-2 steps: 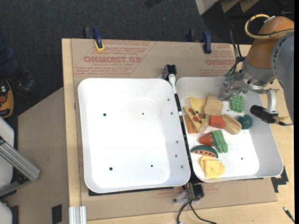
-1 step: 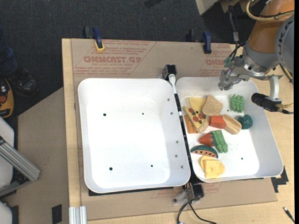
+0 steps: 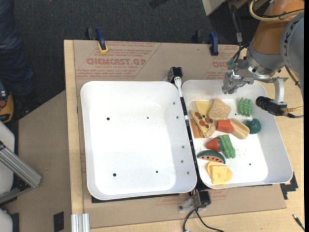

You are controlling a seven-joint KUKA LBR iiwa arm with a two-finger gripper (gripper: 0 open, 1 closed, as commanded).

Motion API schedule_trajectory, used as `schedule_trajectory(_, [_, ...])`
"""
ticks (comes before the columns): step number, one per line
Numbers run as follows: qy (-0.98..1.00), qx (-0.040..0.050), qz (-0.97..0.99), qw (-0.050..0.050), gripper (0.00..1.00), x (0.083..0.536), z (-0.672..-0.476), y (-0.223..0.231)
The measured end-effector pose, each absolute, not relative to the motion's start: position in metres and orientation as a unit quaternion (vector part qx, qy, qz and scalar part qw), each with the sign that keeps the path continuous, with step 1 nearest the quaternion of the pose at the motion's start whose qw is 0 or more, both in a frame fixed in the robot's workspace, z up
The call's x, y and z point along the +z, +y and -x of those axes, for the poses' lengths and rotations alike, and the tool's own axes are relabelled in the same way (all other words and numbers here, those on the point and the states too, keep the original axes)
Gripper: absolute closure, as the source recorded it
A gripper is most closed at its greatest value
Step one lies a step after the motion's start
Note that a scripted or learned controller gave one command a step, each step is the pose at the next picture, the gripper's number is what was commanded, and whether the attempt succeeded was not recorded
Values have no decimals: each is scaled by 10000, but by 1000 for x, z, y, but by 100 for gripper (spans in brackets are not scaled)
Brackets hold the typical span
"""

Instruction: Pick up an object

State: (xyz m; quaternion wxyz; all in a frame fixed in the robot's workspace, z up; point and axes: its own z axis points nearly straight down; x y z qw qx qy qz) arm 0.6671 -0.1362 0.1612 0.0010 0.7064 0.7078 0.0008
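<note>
Bench (image 3: 77,129) bears two white bins (image 3: 135,134) side by side.

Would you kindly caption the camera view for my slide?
Gripper hovers over the right bin's far edge, toy food piled below.

Both bins (image 3: 130,187) are seen as smooth white plastic, faintly glossy. Toy food (image 3: 219,129) appears moulded in matt plastic. Bench board (image 3: 145,57) looks like matt brown paper-faced sheet. Arm (image 3: 275,28) shell is finished glossy.
</note>
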Motion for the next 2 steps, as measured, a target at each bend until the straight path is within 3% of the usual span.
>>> schedule_trajectory(2, [7074,1,-7068,4,100,171,-667,-118])
